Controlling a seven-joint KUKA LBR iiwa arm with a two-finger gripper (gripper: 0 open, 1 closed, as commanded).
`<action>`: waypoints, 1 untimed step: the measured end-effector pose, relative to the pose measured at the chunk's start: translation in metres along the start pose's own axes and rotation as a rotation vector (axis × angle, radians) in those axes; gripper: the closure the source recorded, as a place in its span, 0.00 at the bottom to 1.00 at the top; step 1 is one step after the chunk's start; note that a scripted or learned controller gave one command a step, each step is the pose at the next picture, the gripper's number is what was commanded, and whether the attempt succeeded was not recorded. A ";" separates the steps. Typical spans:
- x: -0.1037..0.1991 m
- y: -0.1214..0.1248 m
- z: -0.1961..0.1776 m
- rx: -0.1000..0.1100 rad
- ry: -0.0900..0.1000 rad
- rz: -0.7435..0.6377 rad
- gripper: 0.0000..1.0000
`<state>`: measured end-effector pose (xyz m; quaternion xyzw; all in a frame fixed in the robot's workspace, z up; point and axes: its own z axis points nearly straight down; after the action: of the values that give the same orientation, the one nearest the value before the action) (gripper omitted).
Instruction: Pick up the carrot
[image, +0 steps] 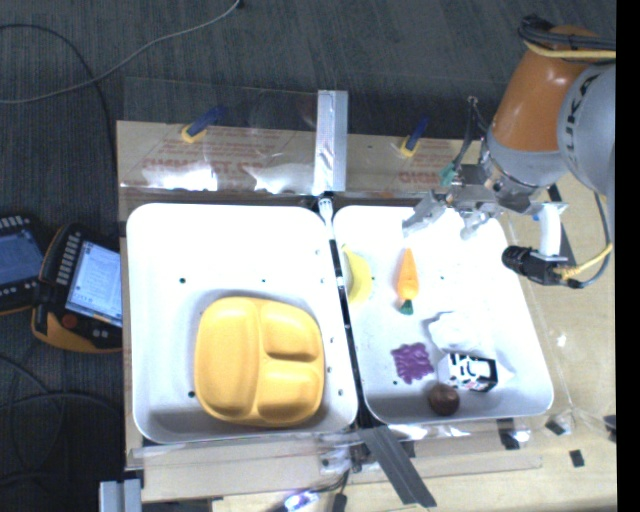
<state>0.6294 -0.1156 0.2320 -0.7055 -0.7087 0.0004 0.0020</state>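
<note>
Since the gripper (447, 213) hangs over the top edge of the right bin (520, 330) w/ nothing between its fingers, grasp not begun yet.

carrot (406, 278): in right bin, upper-left part, near the divider between bins. Orange body, green stub at its lower end. Lying flat, free of other items.

carrot axis: runs roughly top-to-bottom in the view, slight tilt. Green end points toward the bin's near side.

gripper state: fingers look spread apart, released, holding nothing. Small in view, so approx.

key relation: carrot lies down and to the view-left of the gripper, near but apart. Arm comes in from view-right, so the move is a short shift toward the divider + descend.

finger alignment: my read, fingers should close across the carrot's short width, i.e. roughly left-right in view. Can't tell if wrist is already turned that way.

neighbours: yellow item (356, 274) just beside the carrot on the divider side, partly hidden; could get clipped by a finger. Purple item (411, 361), white crumpled piece (455, 332), black-and-white item (470, 371), dark round item (443, 399) all lower in the bin, well clear.

left bin (160, 300): yellow divided tray (260, 358), not relevant.

progress: early, approach phase only.
</note>
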 end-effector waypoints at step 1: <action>-0.045 -0.005 0.136 -0.003 -0.001 -0.443 0.00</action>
<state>0.6243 -0.1607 0.0961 -0.5324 -0.8465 -0.0007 0.0003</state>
